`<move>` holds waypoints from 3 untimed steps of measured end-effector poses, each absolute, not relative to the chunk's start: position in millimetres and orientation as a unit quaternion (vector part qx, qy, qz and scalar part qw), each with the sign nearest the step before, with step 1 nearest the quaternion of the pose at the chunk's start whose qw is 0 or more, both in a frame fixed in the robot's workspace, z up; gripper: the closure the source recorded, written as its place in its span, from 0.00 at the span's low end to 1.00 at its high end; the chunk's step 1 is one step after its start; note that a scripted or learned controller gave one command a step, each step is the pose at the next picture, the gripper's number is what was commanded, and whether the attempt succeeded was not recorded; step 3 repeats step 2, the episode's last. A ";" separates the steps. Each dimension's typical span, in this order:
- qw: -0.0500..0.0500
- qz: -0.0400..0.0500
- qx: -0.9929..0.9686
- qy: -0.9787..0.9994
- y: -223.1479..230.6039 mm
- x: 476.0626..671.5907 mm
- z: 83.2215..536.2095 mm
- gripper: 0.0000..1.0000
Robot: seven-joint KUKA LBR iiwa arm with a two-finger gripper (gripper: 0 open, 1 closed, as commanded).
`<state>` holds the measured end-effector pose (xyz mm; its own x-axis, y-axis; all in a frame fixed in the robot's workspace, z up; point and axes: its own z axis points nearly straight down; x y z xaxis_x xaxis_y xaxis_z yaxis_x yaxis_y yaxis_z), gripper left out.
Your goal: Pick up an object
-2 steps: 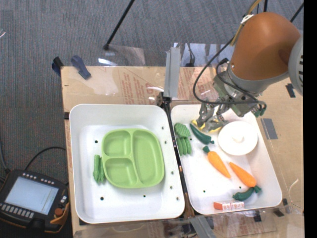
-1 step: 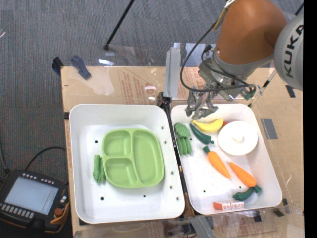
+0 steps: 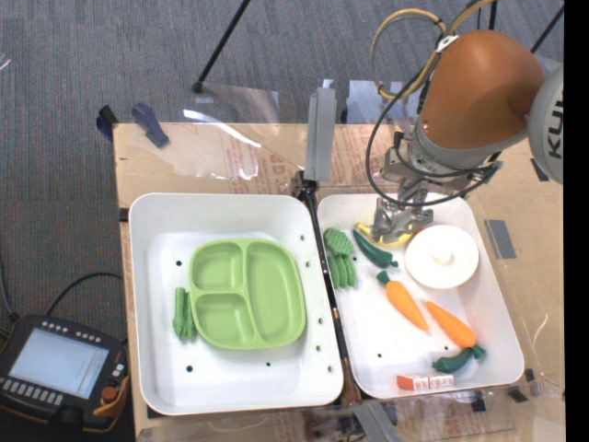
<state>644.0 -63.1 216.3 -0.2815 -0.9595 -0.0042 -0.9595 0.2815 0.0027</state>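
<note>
Down at the back of the right bin (image 3: pixel 502 325), the gripper (image 3: pixel 401 221) hangs low over a yellow piece (image 3: pixel 394 238) lying against the bin's far wall. Whether its fingers are spread or closed I cannot tell, and nothing can be seen caught between them. Just beside the yellow piece lies a dark green vegetable (image 3: pixel 373 248), slanting toward the bin's middle. To its left, near the bin's left wall, sits a bunch of green pods (image 3: pixel 340 256). To the right of the gripper rests a round white lid (image 3: pixel 443 256). Nearer the front lie two orange carrots, the left carrot (image 3: pixel 404 303) and the right carrot (image 3: pixel 453 327), side by side and slanted alike. A small red and white piece (image 3: pixel 425 382) lies at the front edge. In the left bin (image 3: pixel 152 238) sits a green divided plate (image 3: pixel 247 294), with a green bean pod (image 3: pixel 182 313) just beside its left edge. Both bins stand on the brown desk (image 3: pixel 212 155).
</note>
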 end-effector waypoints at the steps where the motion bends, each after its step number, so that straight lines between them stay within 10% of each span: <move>1: 0.002 0.002 -0.598 0.801 -63.6 644.3 217.1 0.00; 2: -0.003 0.005 -0.566 0.824 -121.2 589.9 116.5 0.00; 3: -0.003 0.005 -0.566 0.824 -121.2 589.9 116.5 0.00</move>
